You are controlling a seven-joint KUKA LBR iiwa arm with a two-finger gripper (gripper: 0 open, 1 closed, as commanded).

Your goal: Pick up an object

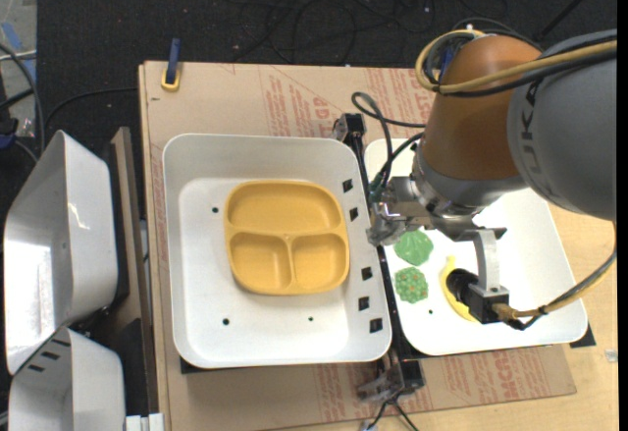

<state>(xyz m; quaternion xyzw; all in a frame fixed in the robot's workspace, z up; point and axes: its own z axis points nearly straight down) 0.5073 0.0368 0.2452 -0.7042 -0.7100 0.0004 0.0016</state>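
A dark floor (88,17) strewn with cables surrounded the desk (245,95), whose top was brown cardboard printed in red. One blue clamp (173,61) sat at its far left corner. Two shallow white bins lay side by side. The left bin (186,252), smooth with rounded corners, held one yellow plate (287,235) moulded into three compartments. In the right bin (549,252) three things lay close together: a pale green lump (413,247), a darker knobbly green piece (410,286) and a curved yellow piece (449,284), partly hidden. The gripper (395,221) hung at the pale lump; whether it was apart or together could not be told.
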